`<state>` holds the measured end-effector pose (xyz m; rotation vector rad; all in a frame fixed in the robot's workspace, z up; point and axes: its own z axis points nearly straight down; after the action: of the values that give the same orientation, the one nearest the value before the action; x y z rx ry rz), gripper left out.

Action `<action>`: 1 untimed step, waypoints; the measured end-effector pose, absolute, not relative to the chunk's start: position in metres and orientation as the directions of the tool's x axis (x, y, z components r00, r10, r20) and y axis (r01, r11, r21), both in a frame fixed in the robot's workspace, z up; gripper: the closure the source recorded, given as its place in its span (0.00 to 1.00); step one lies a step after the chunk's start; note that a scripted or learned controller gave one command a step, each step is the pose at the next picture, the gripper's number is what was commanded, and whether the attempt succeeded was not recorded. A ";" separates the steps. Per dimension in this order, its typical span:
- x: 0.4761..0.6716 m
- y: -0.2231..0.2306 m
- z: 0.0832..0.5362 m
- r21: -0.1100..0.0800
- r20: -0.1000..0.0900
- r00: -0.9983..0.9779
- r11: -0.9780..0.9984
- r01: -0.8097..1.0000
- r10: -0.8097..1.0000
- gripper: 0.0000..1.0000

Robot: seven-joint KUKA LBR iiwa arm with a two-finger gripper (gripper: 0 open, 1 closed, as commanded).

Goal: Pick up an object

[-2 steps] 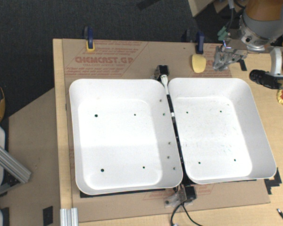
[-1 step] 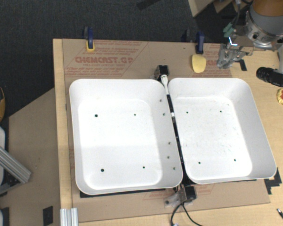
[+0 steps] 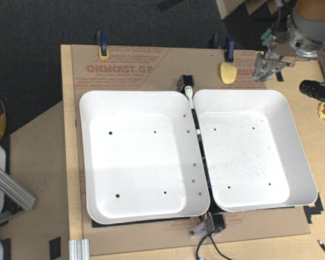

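1. Black cabling (image 3: 210, 227) lies at the lower middle of the frame, below the seam between the two bins, well away from any useful approach.
2. Camera view, middle: the left bin (image 3: 85, 145) and the right bin (image 3: 299, 145) sit side by side, touching, each showing a white floor marked with small dark dots.
3. Camera view, top: the one candidate I see is a small yellow object (image 3: 228, 72). It lies on the brown board (image 3: 151, 64) just beyond the right bin's far rim and directly below a blue clamp (image 3: 229, 49).
4. Upper right: the gripper (image 3: 264, 70) hangs near that object, on its right and apart from it. Whether it is spread or pressed together I cannot tell, and nothing visible is pinched in it.
5. To do this step well, I judge the gripper should shift towards frame left until it is centred over the yellow object. It should then descend straight, clear of the clamp and the bin rim.
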<state>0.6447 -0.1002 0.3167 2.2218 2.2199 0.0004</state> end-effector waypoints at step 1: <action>0.659 -0.061 0.257 -0.007 0.003 -0.004 0.004 1.000 1.000 1.00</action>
<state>0.6591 -0.0612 0.2569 2.2221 2.2307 -0.0051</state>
